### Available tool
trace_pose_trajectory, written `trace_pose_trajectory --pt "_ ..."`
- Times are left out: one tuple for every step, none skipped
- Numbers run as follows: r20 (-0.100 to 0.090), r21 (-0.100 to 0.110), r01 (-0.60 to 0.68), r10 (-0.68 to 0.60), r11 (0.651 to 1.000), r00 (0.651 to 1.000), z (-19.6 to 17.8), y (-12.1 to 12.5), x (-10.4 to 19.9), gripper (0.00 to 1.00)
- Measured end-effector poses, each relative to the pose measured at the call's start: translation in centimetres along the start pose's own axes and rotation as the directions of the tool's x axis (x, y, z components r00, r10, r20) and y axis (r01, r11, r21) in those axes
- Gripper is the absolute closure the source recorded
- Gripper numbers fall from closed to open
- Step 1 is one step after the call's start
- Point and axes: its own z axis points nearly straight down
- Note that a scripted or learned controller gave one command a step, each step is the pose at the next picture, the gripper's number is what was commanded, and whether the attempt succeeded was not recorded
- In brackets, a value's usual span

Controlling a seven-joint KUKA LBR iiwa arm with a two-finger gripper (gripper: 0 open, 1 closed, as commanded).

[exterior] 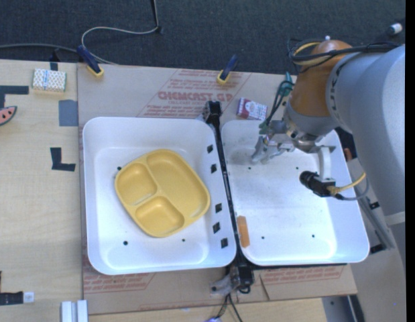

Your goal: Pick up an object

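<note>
A yellow three-compartment plate [162, 191] lies flat in the left bin [100, 247]. A small orange stick-shaped object [243, 230] rests against the left wall of the right bin [341, 247]. My gripper [264, 151] hangs over the far left part of the right bin, pointing down, with its metal fingers [258, 151] slightly apart and nothing visible between them. It is well clear of the orange object, which lies toward the front of the bin.
The grey arm and orange band [314, 86] cover the right bin's far right corner. A black cable piece [317, 182] hangs over that bin. A small packet [250, 109] lies behind the bins; black clips line the divider [219, 173].
</note>
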Motion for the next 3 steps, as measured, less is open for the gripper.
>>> trace_pose_trajectory --pt "0.0 0.0 0.0 0.0 1.0 1.0 0.0 0.0 0.0 0.0" --pt "0.004 -0.004 -0.003 0.003 1.0 1.0 3.7 3.4 0.4 0.0" --pt "0.006 -0.003 -0.002 0.002 1.0 1.0 2.7 3.4 0.4 1.0"
